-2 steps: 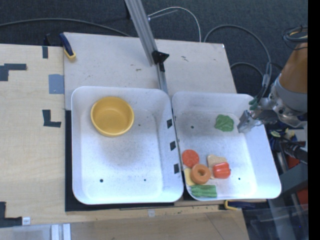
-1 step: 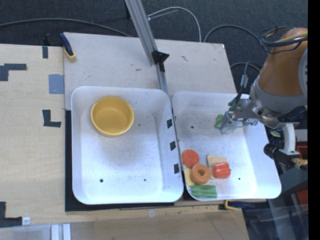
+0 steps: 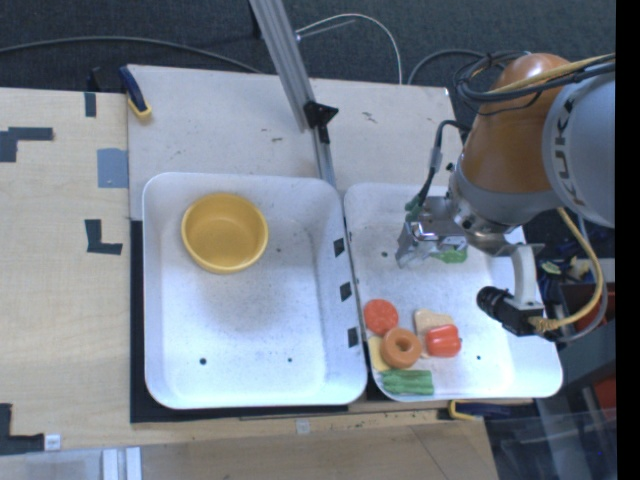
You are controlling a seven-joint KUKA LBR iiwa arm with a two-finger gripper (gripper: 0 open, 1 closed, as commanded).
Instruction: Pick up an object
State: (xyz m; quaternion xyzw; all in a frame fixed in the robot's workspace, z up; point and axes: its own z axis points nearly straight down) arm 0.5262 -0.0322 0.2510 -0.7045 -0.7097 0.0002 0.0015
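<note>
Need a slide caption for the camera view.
Gripper over right bin above toy food cluster; yellow bowl in left bin.

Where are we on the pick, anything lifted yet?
No pick looks done. The gripper hangs over the right bin, beside a green piece; nothing is visibly between its fingers. The toy foods, including the orange ring and red piece, lie clustered at the bin's near edge. Grasping and lifting remain.

A: Where is the robot arm (image 3: 520, 138)?
B: It comes in from the right and bends down low.
A: And its gripper (image 3: 412, 253)?
B: It points down and left.
</note>
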